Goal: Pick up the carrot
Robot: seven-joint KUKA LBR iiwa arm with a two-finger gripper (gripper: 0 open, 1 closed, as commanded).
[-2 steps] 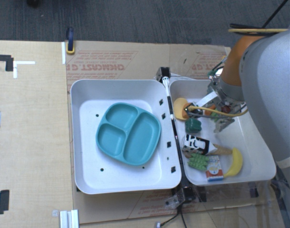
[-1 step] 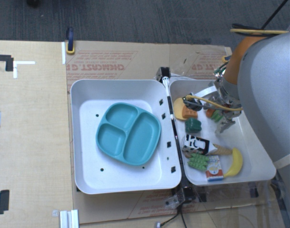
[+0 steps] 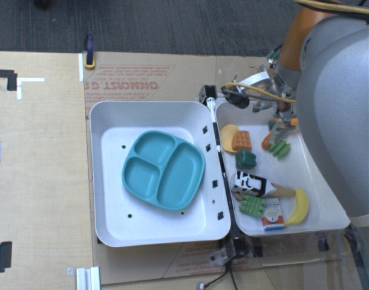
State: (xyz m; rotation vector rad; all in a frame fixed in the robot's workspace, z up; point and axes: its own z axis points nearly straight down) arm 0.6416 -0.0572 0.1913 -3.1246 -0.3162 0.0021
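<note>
Orange and green just under my tip: the carrot [image 3: 275, 142] lies in the right bin [image 3: 314, 186], orange root toward the bin's middle, green leaves trailing back toward my arm. My gripper [image 3: 283, 121] hangs right above it, by the bin's far end. Whether my jaws are spread or closed I cannot tell; cables and wrist hardware hide them. Nothing shows that I have hold of the carrot.

Risks, as I judge them. The carrot lies aslant, so jaws set across the wrong axis could skid off the root or catch only the leaves, which may slip free on the lift. The bin wall sits close behind me; a descent too far back could strike it.

Farther out from my tip: a yellow-and-orange sandwich-like toy [image 3: 236, 139], then a dark green pepper-like piece [image 3: 246, 159]. A shove could roll the carrot against them.

Beyond those, well apart: a black-and-white toy [image 3: 250, 183], a banana [image 3: 300, 206], a small carton [image 3: 273, 215]. Farthest, in the left bin [image 3: 106, 180], a teal divided plate [image 3: 163, 170]. No trouble from these.
</note>
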